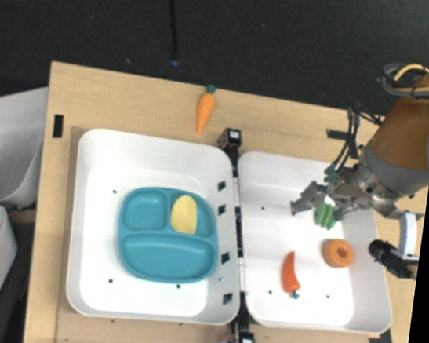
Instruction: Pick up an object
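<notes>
In the right bin [277, 176], my gripper [325, 204] hangs over a small green object [324, 216] near the bin's far right part. The green object pokes out just below the gripper's body; I cannot see whether it is gripped. An orange ring-shaped piece [338, 253] lies a little to the front right of it. A red chilli pepper [290, 273] lies nearer the front of the same bin. In the left bin [82, 267] a blue divided plate [152, 249] carries a yellow oval item [185, 214] in its upper right section.
A toy carrot [205, 110] lies on the wooden bench [129, 103] behind the bins, outside them. The arm's grey and orange wrist [404, 146] rises over the right bin's far right corner. Clips sit along the seam between the bins.
</notes>
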You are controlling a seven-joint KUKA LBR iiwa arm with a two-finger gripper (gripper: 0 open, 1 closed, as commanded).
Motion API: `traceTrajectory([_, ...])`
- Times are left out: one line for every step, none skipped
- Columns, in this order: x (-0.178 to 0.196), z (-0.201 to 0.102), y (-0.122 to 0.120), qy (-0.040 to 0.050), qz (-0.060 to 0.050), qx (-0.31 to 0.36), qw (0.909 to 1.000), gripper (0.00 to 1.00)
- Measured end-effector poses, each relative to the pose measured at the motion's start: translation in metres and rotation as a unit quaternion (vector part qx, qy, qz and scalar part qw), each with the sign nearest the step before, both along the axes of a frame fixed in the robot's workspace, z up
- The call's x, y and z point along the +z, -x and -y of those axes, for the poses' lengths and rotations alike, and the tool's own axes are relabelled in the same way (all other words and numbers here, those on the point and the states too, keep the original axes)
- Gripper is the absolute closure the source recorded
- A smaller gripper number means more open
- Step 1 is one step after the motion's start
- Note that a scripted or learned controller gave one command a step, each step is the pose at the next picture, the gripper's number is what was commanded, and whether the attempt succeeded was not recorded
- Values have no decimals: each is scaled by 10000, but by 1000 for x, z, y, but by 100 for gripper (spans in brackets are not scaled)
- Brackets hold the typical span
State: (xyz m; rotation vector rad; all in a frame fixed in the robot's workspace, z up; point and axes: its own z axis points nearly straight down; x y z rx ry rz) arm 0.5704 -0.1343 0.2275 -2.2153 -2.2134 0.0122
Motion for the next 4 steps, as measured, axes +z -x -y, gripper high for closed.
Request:
traceTrajectory([7, 0, -3, 10, 64, 13, 10000, 0])
traceTrajectory([-55, 1, -6, 13, 47, 5, 10000, 0])
traceTrajectory([-110, 11, -10, 15, 48, -1, 10000, 0])
traceTrajectory([-127, 12, -10, 15, 57, -15, 10000, 0])
